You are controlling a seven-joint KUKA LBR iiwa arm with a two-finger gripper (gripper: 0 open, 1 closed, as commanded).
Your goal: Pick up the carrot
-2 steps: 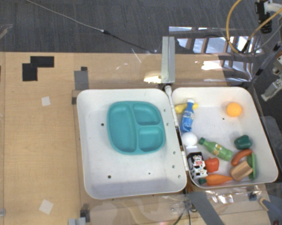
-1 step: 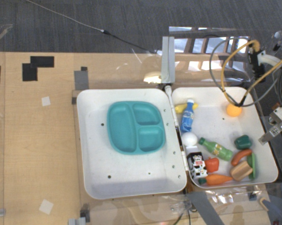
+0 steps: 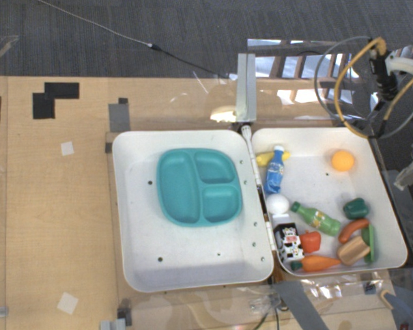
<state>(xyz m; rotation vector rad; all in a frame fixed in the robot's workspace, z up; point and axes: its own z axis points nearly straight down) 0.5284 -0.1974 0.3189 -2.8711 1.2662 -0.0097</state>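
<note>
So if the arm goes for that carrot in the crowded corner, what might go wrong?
The carrot lies against the near wall of the right bin, so a finger may hit the rim before closing.

It is hemmed in by a small black-and-white carton, a red piece and a tan bread-like piece; the fingers could grab or shove a neighbour instead.

Its tapered shape may slip out.

I'm seeing a matt pale wood worktop [image 3: 52,222], smooth white plastic bins [image 3: 149,266], a matt teal plastic tray [image 3: 197,186], and a glossy plastic carrot [image 3: 320,262] catching light.
</note>
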